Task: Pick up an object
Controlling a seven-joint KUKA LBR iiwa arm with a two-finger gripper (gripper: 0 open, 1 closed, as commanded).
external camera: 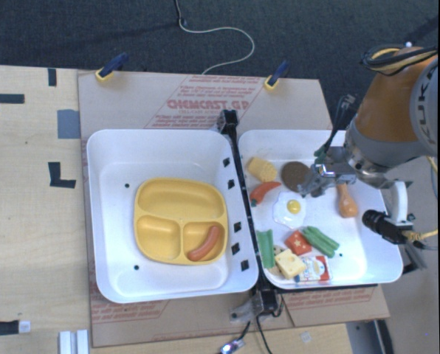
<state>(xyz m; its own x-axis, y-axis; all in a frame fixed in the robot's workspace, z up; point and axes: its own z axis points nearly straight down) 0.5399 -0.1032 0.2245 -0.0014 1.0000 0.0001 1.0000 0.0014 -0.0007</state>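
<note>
The gripper (pixel 314 183) is low in the right bin (pixel 386 268), just beside the brown patty (pixel 294 173) and the fried egg (pixel 289 210). I cannot tell how its fingers are set. Nothing is lifted yet, so picking is left.

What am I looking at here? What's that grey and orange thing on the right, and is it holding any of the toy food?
That is a robot arm, seen by one camera fixed above the bench and looking down. It reaches in from the right, and its gripper hangs over the right bin. That bin holds toy food: a fried egg, a brown patty, corn, a carrot, cheese and green pieces. The left bin holds a yellow tray with a sausage in one compartment. I cannot see anything gripped; the gripper's tip is too small to judge.
</note>
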